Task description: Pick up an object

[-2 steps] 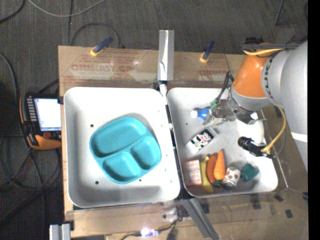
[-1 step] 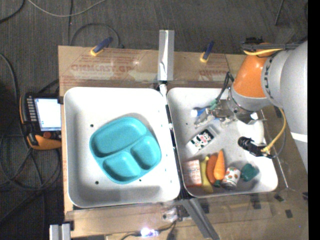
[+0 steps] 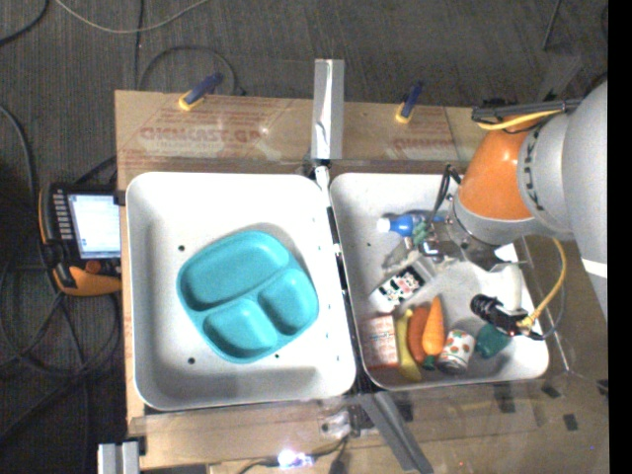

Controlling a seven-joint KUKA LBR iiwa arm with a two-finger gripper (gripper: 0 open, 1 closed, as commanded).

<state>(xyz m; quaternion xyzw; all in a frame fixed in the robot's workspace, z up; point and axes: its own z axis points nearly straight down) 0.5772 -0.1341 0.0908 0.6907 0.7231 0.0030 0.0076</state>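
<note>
Two bins are sitting side by side — the left bin (image 3: pixel 143 294) is holding a teal tray (image 3: pixel 248 292), and the arm (image 3: pixel 538 176) is reaching into the right bin (image 3: pixel 360 210). Whether the gripper (image 3: pixel 432 242) is open or closed, I cannot tell. Just beside it are lying a blue bottle (image 3: pixel 400 225) and a black-and-white carton (image 3: pixel 400 286); nearer the camera — a carrot (image 3: pixel 433 330), banana (image 3: pixel 407 354) and cup (image 3: pixel 455 350).
</note>
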